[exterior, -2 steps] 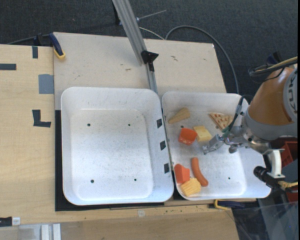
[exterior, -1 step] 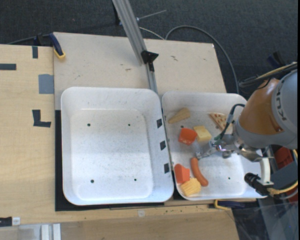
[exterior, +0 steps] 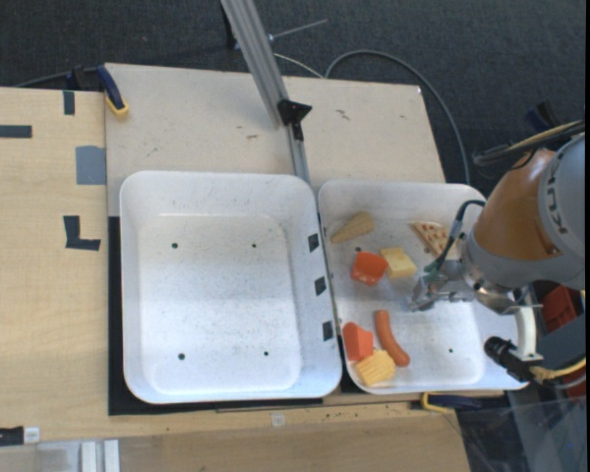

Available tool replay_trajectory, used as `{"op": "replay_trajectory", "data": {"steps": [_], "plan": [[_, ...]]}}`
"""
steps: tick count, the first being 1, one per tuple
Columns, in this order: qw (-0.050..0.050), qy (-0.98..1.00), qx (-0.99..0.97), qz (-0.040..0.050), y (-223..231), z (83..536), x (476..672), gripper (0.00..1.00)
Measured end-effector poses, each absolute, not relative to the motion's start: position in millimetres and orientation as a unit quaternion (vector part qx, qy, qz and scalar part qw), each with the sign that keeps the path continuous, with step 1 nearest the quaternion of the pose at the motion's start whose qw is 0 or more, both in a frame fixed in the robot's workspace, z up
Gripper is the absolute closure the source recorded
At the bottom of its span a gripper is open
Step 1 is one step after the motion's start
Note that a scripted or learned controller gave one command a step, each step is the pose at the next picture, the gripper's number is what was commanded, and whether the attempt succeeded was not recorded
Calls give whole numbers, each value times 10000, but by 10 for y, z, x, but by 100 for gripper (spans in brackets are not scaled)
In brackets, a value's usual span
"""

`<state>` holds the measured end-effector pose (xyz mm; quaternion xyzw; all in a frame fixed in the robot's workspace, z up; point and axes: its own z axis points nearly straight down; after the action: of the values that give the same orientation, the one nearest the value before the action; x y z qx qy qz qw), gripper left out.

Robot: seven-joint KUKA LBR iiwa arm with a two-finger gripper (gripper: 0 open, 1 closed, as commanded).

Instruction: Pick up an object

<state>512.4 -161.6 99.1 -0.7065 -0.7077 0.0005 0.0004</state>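
Yellow block (exterior: 399, 262) — just left of the fingers (exterior: 425, 293), untouched

A single fixed camera is looking down on the tabletop (exterior: 206, 136) from above, tilting slightly so the far edge is sitting toward the top of the frame. It is standing far enough back to be taking in both white bins whole: the left bin (exterior: 138, 264) is occupying the centre and the right bin (exterior: 374, 197) the right of centre. The arm (exterior: 531, 219) is entering from the right edge. Dark floor is running across the top.
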Motion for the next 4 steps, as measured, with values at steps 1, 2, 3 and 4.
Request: {"op": "replay_trajectory", "data": {"steps": [1, 2, 3, 4], "plan": [[-22, -7077, -7065, -11, -1599, 1613, 5178, 100], [-18, -7077, -7065, -9, -1598, 2073, 5190, 100], [5, -7098, -7044, -9, -1037, 2196, 5289, 100], [12, -7100, -7043, -6, -435, 2275, 5384, 100]]}}
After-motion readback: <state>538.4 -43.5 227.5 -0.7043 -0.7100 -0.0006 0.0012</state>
